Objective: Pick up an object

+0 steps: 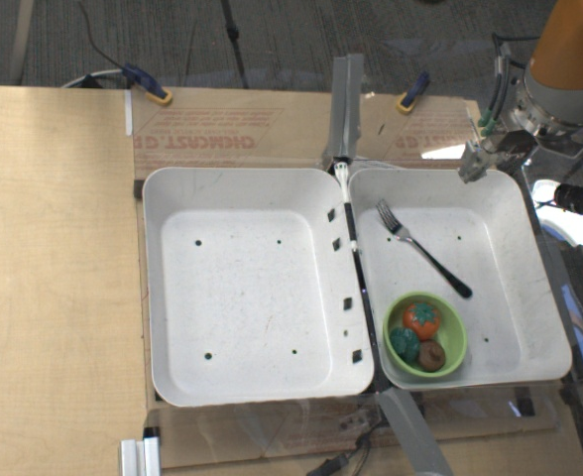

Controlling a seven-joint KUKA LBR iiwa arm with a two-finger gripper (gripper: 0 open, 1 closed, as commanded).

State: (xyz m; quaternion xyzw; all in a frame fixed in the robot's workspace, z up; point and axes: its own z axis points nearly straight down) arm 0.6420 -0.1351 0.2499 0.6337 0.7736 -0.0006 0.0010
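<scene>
**Gripper parked at the far corner, nothing grabbed**

Going left to right: we've got the left bin point(242, 286) first, just a white tray with a few dark dots on its floor. It sits right up against the right bin point(510, 266), with a grey divider post point(347, 107) standing at the far end of the seam between them.

In the right bin we see a fork point(422, 248) lying diagonally, tines toward the far left, black handle pointing to the near right. Near it, in the near-left part of that bin, is a green bowl point(425, 337) with an orange, a teal and a brown small item inside.

Then the arm point(566, 38) at far right. The gripper point(478, 160) hangs over the bin's far right corner, well apart from fork and bowl. Whether the claw is wide or narrow, we honestly can't tell.
</scene>
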